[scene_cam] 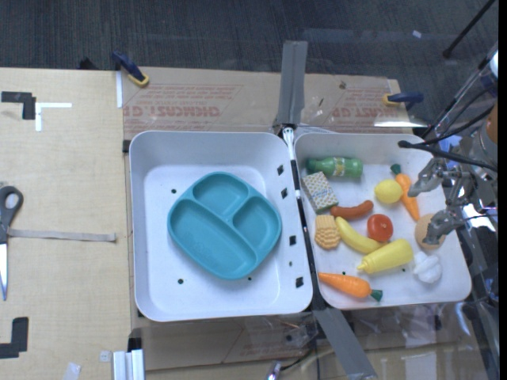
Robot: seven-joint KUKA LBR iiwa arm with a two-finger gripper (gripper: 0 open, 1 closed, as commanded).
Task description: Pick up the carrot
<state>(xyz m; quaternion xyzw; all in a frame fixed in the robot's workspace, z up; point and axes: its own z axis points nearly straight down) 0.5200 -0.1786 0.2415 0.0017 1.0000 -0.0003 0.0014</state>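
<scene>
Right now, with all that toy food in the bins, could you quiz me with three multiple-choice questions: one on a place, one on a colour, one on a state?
1. Where is the blue divided plate?
A. left bin
B. right bin
C. on the bench

2. What colour is the bottle at the back of the right bin?
A. red
B. green
C. white

3. How does the carrot near the front wall lie?
A. held in the hand
B. standing upright
C. flat on the bin floor

Answers: 1 A, it sits in the left bin. 2 B, its body is green. 3 C, it lies flat, apart from the hand.
</scene>
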